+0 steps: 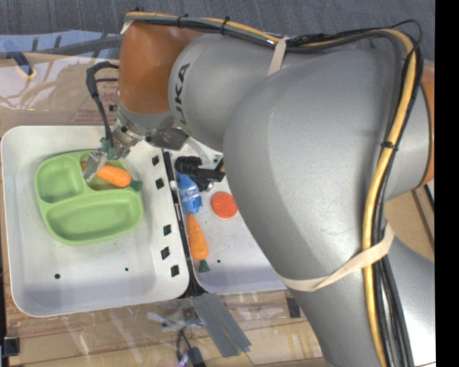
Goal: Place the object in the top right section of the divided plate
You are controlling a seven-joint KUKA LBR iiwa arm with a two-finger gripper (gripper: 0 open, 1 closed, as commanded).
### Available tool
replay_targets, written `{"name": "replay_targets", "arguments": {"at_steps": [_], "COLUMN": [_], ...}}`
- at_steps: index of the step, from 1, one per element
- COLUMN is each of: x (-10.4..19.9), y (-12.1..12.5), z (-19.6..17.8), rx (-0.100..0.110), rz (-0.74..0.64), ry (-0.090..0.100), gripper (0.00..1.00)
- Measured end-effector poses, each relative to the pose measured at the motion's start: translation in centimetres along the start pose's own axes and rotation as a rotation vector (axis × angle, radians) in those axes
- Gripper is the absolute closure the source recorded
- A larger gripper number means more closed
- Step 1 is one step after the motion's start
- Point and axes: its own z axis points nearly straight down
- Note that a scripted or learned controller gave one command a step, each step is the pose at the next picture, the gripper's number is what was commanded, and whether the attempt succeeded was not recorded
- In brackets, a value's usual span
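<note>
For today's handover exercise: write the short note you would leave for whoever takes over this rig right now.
Gripper: over the green divided plate in the left bin; whether it is open or shut is unclear.
Toy carrot: at the plate's top right section, beside the gripper.
Right bin: second carrot, blue item, orange disc.
Left: confirm release, withdraw arm.

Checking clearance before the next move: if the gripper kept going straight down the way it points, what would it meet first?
Most likely the orange carrot lying right under the gripper, in the green divided plate's top right section; depth is hard to judge.
</note>
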Motion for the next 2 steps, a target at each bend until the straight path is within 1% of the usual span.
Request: {"name": "replay_targets", "arguments": {"at_steps": [1, 2], "x": [-4.5, -7.8], "y": [-5.0, -9.5], "z": [-5.8, -8.3], "rx": [0.001, 0.002], "rz": [0.074, 0.115], "ry": [-0.001, -0.001], "gripper": [0.0, 0.0]}}
